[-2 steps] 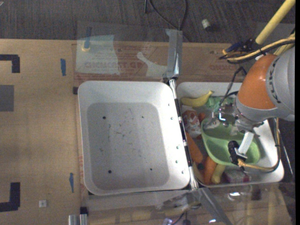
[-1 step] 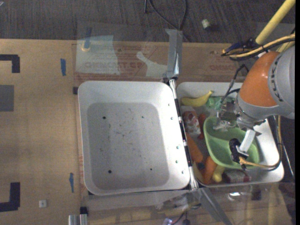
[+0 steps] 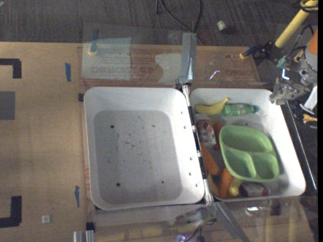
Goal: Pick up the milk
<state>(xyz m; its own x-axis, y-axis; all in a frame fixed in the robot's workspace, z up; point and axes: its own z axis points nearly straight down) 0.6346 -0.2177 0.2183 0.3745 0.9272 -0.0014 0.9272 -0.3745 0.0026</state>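
The milk looks like a small white and red carton. It lies in the right bin against the left wall, just below a yellow banana. My gripper hangs over the bin's far right corner, well to the right of the milk and apart from it. Nothing shows in the gripper.
The right bin also holds a green bottle, a green divided plate, orange carrots and a small red and white packet. The left bin stands beside it. A yellow tool and cables lie at the back right.
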